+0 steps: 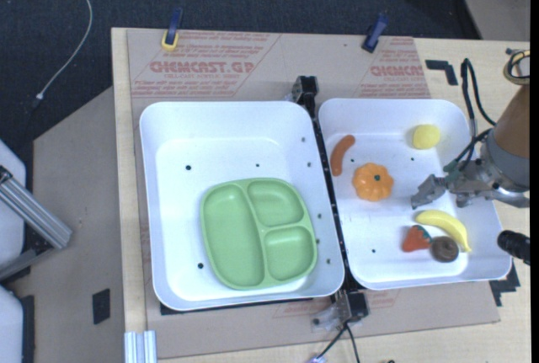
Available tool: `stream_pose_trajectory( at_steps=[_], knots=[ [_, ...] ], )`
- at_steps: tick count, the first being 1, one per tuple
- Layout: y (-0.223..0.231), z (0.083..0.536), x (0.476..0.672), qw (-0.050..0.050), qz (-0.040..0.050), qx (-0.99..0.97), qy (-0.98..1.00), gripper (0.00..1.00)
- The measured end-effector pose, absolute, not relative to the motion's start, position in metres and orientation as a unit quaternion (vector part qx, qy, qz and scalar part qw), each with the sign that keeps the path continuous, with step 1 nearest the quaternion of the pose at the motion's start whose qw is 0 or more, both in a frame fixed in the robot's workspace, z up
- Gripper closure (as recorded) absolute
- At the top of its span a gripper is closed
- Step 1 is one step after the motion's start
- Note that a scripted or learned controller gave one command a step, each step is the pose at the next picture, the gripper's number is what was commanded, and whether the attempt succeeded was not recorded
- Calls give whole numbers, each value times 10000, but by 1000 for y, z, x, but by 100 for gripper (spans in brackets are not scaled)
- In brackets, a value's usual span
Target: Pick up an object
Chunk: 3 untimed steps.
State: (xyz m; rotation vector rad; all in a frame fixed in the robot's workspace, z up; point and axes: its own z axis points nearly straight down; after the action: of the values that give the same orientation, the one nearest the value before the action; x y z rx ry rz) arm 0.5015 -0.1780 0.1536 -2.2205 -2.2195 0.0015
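Hovering above banana point(445, 226), pincer point(428, 190) partly blurred, grip state impossible to tell.

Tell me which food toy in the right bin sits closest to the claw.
The banana, just below the claw. The pumpkin, sausage and lemon lie farther off.

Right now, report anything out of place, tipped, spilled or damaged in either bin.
Nothing stands out. The green divided plate lies flat in the left bin. In the right bin, the sausage, pumpkin, lemon, banana, strawberry and kiwi lie scattered but intact.
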Motion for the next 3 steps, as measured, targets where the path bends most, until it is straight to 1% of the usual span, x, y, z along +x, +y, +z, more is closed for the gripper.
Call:
stream_pose_trajectory(
  at_steps=[1, 2, 3],
  knots=[
    [-177, 90, 501, 35, 14, -7073, -7070, 0],
    [-178, 104, 503, -5, -2, -7074, -7068, 100],
    [-178, 164, 501, -14, -5, -7070, -7072, 100]
  ],
)
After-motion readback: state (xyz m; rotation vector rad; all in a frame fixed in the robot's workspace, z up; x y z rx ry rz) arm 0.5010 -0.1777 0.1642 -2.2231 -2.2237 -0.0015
